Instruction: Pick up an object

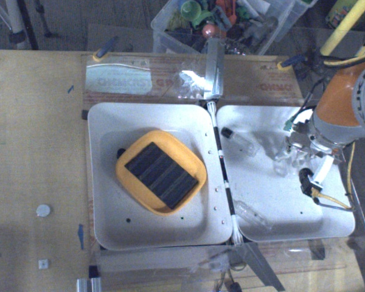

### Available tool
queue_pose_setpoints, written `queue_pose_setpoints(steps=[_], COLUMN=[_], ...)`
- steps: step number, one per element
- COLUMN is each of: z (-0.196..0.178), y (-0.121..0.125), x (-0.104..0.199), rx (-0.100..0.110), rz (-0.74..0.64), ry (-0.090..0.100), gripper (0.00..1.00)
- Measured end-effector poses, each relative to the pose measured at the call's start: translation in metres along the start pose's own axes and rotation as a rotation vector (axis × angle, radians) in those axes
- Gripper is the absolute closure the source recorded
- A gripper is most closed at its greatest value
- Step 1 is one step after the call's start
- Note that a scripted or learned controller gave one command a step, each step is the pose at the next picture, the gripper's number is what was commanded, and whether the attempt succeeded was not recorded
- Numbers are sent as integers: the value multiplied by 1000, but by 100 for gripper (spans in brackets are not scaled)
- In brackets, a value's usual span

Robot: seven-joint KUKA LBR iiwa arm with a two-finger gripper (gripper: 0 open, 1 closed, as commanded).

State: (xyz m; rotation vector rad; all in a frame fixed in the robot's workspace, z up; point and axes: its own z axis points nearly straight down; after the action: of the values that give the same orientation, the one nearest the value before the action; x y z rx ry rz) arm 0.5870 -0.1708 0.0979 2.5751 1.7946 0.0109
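We hang our pincer point(306, 163), its spread impossible to tell, low over the right bin point(274, 215), likely seeking the clear bottle point(240, 141).

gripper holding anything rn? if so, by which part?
Cannot be told. The gripper sits low over the right bin beside a clear bottle, but no object is visibly gripped.

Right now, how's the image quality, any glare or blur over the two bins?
In the camera view, glare washes the right bin floor, so the clear bottles nearly vanish; a bright reflection sits on the plastic sheet behind the bins; the yellow object in the left bin is sharp, casting a soft shadow; the gripper area looks slightly blurred.
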Motion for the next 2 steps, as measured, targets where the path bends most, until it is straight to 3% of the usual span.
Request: queue_pose_setpoints(steps=[1, 2], z=[-119, -119], y=[18, 18], x=[24, 24], rx=[5, 6], rz=[46, 45], ry=[-5, -5], gripper=[100, 0])
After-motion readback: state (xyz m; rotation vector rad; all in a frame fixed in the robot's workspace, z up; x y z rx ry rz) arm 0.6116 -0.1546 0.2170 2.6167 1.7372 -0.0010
